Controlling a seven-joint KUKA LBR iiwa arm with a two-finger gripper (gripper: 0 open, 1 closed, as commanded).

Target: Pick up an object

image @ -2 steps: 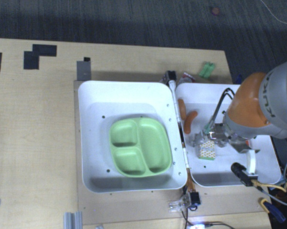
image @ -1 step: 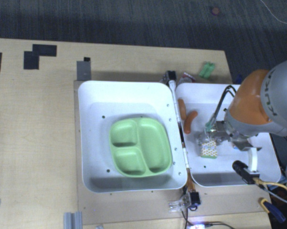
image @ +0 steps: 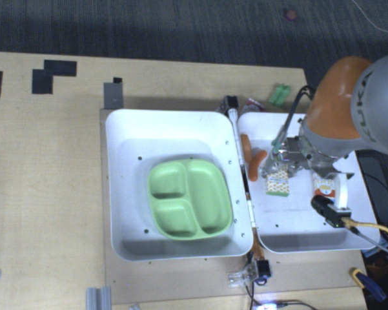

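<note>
My gripper (image: 283,162) hangs low over the right bin (image: 297,231), near its left half. Just below the fingertips lies a small patterned green-and-white packet (image: 278,184). Two orange-red sausage-like pieces (image: 251,162) lie at the bin's left wall, left of the gripper. A small white and orange item (image: 325,187) lies to the right, under the arm's wrist. From this angle I cannot make out whether anything sits between the fingers.
The left bin (image: 126,173) holds a light green divided plate (image: 189,197). A green object (image: 279,95) lies on the bench behind the right bin. Black marks sit on the bench at the far left.
</note>
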